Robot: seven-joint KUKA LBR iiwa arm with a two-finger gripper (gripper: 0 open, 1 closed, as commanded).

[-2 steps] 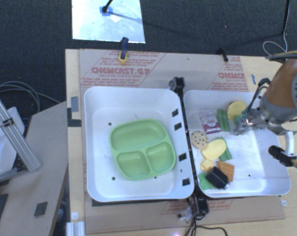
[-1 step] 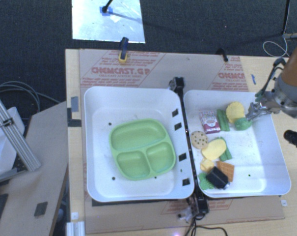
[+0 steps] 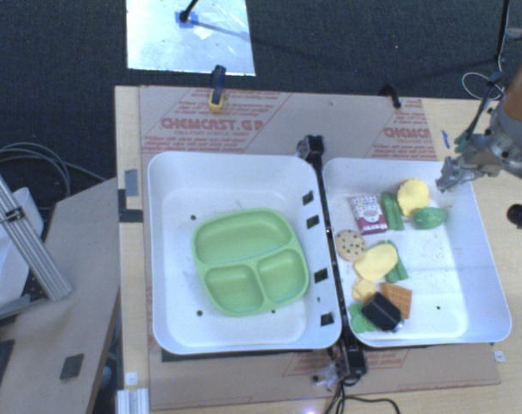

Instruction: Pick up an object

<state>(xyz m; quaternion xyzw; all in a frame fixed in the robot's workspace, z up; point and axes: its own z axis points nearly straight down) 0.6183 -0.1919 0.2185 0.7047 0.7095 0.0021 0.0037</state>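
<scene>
While arm [image 3: 518, 102] cut off at right edge, gripper [image 3: 453, 172] blurry over right bin [image 3: 481, 270] far rim; cannot tell its state. Left bin [image 3: 170, 257] holds green divided tray [image 3: 249, 261]. Toy pile in right bin: yellow lemon [image 3: 412, 196] just beside gripper, green piece [image 3: 430, 217], pink packet [image 3: 367, 212], cookie [image 3: 349, 246], black block [image 3: 382, 310] farther toward near side.

Right bin [image 3: 481, 257] right half bare; toys [image 3: 377, 266] crowd left (tightly).
</scene>
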